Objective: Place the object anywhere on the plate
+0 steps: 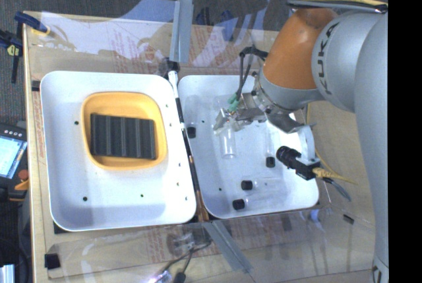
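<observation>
Start at 6 o'clock of the right bin [290, 190]: find a near piece [239, 204], small and black, close to the front wall. Find a second piece [246, 185] just beyond it, apart from it. Toward 4 o'clock of the bin's middle, find a third piece [270, 161].

Across in the left bin [66, 189], find the plate [122, 102], yellow, about the middle, bearing a dark ribbed insert [125, 135]. See none of the small black pieces on it.

Back in the right bin, at 9 o'clock, note a wall piece [190, 132] hard by the left wall. Toward 10 o'clock of the middle, find the gripper [228, 136] over bare floor, with the arm [343, 57] beyond it at 2 o'clock. Cannot tell how wide the gripper stands, and can see nothing black held in it.

Judge the step in hand as the pick, not yet made. Take the object to be one of the four pieces, all lying in the right bin, well apart from the plate; cannot tell which.

For the next move: centre over one piece, close on it and lift clear of the shared walls. Then carry toward 9 o'clock and let go over the plate.
</observation>
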Action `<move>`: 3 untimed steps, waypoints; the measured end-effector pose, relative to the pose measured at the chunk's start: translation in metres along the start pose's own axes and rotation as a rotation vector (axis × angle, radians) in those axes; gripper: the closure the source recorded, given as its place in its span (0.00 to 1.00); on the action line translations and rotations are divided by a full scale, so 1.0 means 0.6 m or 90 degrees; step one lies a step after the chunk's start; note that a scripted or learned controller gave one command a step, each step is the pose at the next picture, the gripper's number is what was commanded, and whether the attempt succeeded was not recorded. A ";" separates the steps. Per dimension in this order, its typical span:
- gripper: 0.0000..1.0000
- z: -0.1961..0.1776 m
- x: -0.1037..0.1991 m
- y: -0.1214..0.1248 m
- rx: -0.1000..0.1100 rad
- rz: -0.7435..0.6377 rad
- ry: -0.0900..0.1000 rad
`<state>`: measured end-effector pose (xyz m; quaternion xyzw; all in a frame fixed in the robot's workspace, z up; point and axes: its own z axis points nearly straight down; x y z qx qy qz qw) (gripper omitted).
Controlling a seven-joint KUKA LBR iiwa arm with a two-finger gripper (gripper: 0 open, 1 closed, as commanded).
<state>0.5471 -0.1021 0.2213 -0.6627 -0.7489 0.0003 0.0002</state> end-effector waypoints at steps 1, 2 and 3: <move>1.00 0.007 0.047 0.095 0.000 -0.123 0.000; 0.00 0.007 0.047 0.095 0.000 -0.123 0.000; 0.00 0.041 0.103 0.128 0.001 -0.108 0.000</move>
